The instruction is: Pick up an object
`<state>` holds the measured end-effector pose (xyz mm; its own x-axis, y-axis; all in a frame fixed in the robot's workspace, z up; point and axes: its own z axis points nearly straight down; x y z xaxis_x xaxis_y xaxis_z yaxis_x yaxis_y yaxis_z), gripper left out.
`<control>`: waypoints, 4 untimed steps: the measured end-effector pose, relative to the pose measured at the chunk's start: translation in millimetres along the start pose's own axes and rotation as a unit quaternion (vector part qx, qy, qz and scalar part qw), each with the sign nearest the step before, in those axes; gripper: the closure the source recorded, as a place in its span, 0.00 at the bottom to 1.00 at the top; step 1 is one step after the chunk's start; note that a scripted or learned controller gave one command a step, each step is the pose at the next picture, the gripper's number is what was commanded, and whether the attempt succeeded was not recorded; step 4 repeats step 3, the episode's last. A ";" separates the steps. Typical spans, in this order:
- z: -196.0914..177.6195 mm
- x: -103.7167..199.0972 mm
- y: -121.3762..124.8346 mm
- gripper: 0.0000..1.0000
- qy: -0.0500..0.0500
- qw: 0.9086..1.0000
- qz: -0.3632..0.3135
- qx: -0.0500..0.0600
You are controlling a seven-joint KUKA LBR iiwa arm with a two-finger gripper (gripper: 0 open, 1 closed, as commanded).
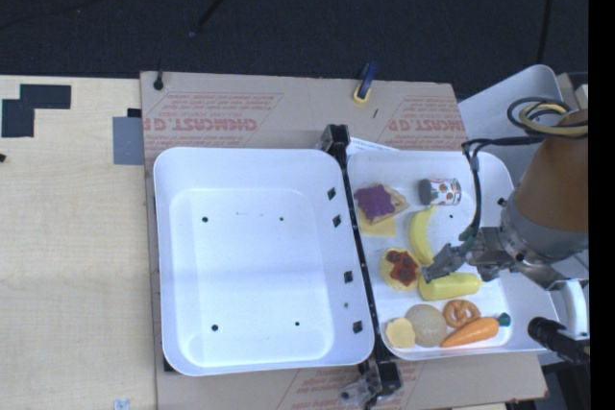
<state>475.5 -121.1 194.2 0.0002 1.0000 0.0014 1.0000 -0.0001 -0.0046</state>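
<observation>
The fingers (445,261) hang low in the right bin (500,170), dark tips just above the yellow block (450,285) and beside the red-topped toy (401,269) — whether they are apart or together I cannot tell, and nothing shows between them. The likely target, judging by that position, is the yellow block, lying flat at lower centre of the bin. Around it crowd a banana (420,234), a purple-topped piece (376,205), a small can (441,192), a pretzel (461,310) and a carrot (471,332) — tight packing that leaves little room. The left bin (173,206) sits alongside on the counter (67,245).
</observation>
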 end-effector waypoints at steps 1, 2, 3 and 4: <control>111.3 14.8 58.1 0.00 0.000 1.000 -0.001 -0.002; 97.0 11.5 55.0 1.00 0.000 1.000 0.004 0.001; 1.3 80.0 69.7 1.00 0.001 1.000 -0.004 -0.006; 1.3 80.0 69.7 1.00 0.001 1.000 -0.004 -0.006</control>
